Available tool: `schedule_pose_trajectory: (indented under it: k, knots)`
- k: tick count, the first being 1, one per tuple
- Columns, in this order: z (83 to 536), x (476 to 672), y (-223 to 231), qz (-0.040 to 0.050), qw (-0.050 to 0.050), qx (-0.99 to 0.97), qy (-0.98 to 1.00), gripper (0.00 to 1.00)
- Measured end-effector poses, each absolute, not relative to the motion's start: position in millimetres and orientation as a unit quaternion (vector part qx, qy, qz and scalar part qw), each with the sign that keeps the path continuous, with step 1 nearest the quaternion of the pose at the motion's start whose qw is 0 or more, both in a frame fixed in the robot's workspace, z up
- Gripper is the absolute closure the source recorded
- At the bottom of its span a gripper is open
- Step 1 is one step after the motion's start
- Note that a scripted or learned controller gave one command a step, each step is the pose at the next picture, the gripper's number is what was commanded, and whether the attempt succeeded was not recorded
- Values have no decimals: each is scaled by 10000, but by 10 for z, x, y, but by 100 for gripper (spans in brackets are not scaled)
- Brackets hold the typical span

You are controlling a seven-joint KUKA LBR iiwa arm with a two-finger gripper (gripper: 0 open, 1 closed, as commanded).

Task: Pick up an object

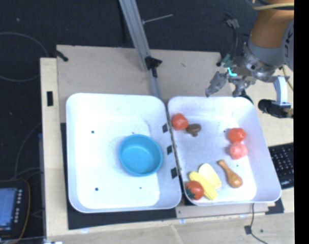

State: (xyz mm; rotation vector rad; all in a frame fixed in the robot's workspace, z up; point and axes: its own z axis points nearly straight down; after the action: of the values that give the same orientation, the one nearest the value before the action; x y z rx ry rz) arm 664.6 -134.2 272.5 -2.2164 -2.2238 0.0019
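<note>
Two shallow white plastic bins sit side by side on the bench. The right-hand bin [256, 117] lies just below the gripper [226, 88], its far rim closest to the fingertips. Nearest the gripper inside it are a round red tomato-like toy [237, 134] and, touching its near side, a pink rounded toy [238, 150]. Farther from the gripper, toward the bin's left wall, a second red round toy [179, 121] sits just beside a small brown lumpy toy [193, 129]. At the side of the bin farthest from the gripper lie a tan drumstick-shaped toy [230, 174], a pale yellow slab-like toy [209, 176] resting on a bright yellow corn-like toy [203, 185], and a red strawberry-like toy with a green top [194, 190] touching the corn. The left-hand bin [83, 111], well apart from the gripper, holds a round blue plastic bowl [140, 154], upright near its middle.

The grey arm with its orange band [269, 27] reaches in from the right, wrist angled down and leftward, so the gripper hangs over the bare bench just beyond the right bin's far rim. Its two dark fingers [214, 85] are spread apart, with nothing between them and touching no toy
</note>
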Motion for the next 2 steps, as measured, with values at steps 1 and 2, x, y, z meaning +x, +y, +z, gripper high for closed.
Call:
schedule_pose_trajectory:
  k: [1, 2]
  knots:
    - [2750, 6654, -1342, -8, -8, -7058, -7084, 0]
    - [2167, 6600, -1447, 30, 8, -7078, -7064, 0]
